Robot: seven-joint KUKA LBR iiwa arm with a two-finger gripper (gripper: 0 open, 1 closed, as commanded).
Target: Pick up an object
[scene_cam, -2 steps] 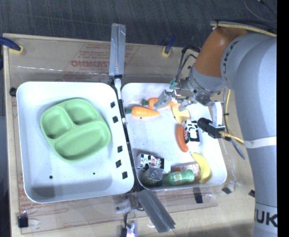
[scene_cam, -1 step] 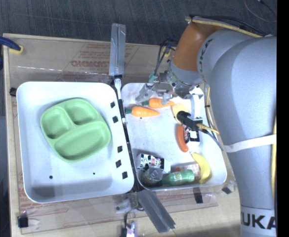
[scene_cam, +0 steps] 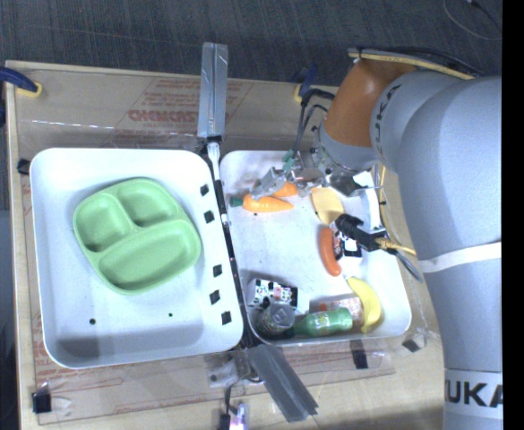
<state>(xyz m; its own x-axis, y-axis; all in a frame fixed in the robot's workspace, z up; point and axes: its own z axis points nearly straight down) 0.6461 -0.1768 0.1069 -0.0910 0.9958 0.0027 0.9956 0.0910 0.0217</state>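
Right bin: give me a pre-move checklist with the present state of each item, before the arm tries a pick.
1. Gripper is over the right bin, at its far end: ok.
2. Finger opening readable from this view: cannot tell.
3. A thing held between the fingers: cannot tell; the grey arm hides much of that spot.
4. Nearest targets lie free: ok; the carrot lies just below the gripper on bare bin floor.
5. Near end crowded: not ok; the green bottle, banana and round can are packed together against the wall.
6. Green divided plate sits alone in the left bin, away from the arm: ok.
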